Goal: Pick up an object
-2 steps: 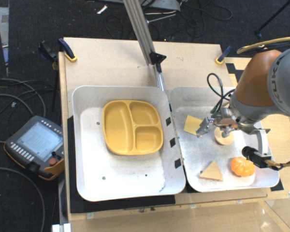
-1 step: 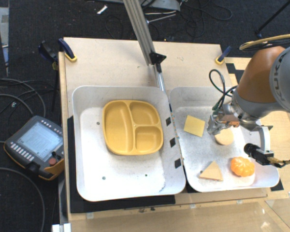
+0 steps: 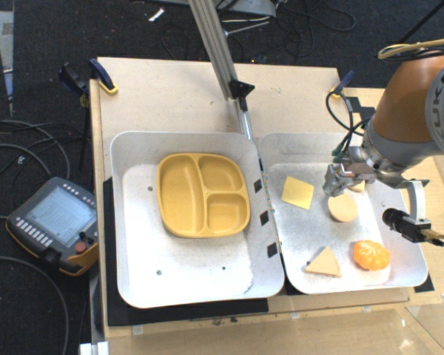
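- Fingers' state I cannot tell; gripper (image 3: pixel 339 186) hangs low in the right bin (image 3: pixel 399 272), just above the round pale piece (image 3: pixel 343 211).
- Left bin (image 3: pixel 133 272) holds a yellow divided tray (image 3: pixel 203 195).
- Yellow square (image 3: pixel 297 193), tan wedge (image 3: pixel 324 263), orange fruit (image 3: pixel 371 256) lie apart.

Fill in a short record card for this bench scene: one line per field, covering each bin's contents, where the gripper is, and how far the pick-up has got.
left bin: yellow divided plate
right bin: yellow square slice, round pale piece, tan wedge, orange fruit
gripper: over the right bin, between the yellow square slice and the round pale piece
fingers: cannot tell
task progress: all four pieces lie on the bin floor; none seen lifted
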You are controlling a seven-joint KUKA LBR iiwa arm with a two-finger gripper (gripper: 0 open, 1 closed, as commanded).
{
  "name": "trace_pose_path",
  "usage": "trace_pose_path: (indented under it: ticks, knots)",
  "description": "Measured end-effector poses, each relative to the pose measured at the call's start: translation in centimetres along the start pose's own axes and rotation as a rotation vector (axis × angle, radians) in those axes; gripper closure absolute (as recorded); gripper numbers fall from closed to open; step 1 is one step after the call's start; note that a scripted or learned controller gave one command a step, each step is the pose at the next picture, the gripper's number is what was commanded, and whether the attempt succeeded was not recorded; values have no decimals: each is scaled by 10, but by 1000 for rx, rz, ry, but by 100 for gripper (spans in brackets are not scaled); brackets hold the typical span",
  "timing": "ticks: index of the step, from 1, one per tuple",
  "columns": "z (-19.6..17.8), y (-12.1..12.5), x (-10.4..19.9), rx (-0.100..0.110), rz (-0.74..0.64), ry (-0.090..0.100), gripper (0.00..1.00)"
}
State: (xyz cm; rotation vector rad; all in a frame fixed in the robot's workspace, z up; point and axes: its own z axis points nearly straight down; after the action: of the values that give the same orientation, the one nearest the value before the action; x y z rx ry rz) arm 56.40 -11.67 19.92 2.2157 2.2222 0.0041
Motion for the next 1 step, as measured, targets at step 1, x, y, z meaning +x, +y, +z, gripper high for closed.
trace_pose_path:
  ticks: [1]
  knots:
    - [-63, 4, 4, -4, -1, -1, 100]
